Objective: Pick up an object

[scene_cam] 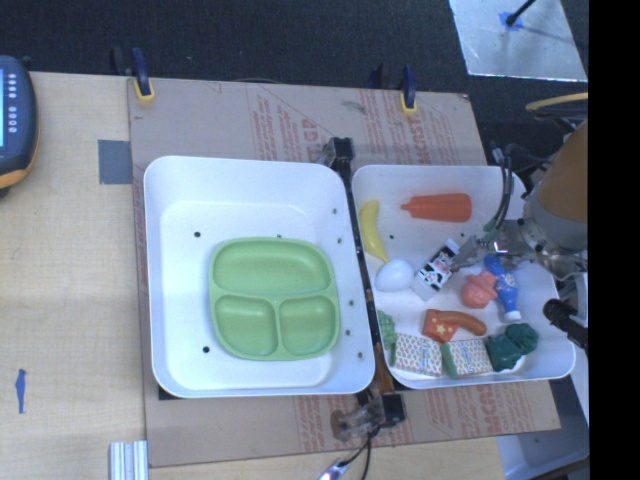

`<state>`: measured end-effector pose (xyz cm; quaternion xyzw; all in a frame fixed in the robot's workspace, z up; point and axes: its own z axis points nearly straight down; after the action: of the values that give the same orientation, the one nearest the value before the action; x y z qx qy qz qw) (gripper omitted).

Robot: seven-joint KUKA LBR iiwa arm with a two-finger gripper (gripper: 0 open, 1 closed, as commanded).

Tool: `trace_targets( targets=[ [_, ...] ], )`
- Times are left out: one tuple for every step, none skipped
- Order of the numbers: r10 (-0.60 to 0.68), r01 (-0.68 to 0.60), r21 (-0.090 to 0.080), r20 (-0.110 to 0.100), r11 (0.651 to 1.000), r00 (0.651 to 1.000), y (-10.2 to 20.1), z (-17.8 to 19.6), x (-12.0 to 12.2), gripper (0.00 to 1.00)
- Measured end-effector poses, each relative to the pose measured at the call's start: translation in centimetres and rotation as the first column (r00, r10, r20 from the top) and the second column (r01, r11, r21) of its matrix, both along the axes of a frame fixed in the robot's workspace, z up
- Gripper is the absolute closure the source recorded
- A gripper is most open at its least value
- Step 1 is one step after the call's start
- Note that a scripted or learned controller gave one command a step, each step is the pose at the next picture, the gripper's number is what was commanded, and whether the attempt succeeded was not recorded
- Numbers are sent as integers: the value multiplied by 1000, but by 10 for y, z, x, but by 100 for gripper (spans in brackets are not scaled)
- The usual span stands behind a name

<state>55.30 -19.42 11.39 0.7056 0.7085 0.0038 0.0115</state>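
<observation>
In the right bin (395, 373), where your end effector (478, 252) hangs by the black-and-white toy (436, 268) with a spread you cannot tell, centre over that toy, clear of the white egg (394, 275), before descending.

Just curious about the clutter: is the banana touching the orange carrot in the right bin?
Apart. The camera view shows bare white bin floor between the banana and the carrot.

pale wooden bench (70, 298) under a cardboard sheet (290, 118); dark carpet (250, 18) beyond; bright floor patch (515, 23)
</observation>
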Motion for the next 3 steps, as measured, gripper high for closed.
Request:
trace_targets(
  targets=[
    [10,-9,20,-40,1000,999,20,-19,104,0],
    [-2,2,6,-14,1000,1000,-20,72,105,0],
    [0,1,14,-33,1000,999,29,41,27,0]
  ],
)
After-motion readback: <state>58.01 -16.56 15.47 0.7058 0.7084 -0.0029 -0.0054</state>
